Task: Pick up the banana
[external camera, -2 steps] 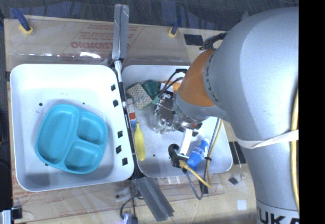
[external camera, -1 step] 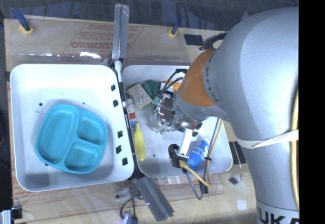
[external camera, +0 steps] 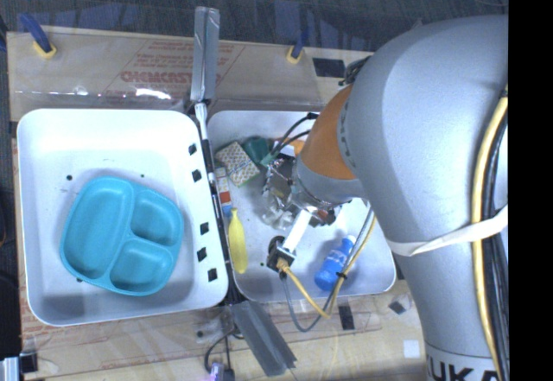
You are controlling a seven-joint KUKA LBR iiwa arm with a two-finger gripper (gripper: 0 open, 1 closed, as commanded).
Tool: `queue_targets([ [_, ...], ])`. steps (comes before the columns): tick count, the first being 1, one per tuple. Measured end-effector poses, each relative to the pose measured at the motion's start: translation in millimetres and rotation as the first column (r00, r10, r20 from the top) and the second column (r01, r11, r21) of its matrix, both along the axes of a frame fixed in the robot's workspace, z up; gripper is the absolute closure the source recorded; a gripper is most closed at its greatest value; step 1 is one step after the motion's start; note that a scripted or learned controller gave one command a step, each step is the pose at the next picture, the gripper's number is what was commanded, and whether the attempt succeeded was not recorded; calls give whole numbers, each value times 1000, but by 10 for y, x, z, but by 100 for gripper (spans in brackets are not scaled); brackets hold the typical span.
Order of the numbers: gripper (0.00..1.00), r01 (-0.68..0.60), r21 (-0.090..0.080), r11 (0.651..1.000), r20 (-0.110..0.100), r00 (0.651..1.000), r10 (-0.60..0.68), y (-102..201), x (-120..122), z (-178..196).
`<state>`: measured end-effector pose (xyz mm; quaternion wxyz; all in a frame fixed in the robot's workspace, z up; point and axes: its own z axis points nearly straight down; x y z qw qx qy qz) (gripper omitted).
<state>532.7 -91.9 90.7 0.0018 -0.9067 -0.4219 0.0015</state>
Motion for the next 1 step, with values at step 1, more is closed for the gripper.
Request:
queue_targets([
  [1,100,-8,3,1000,-6,1000,8,15,-6,89],
])
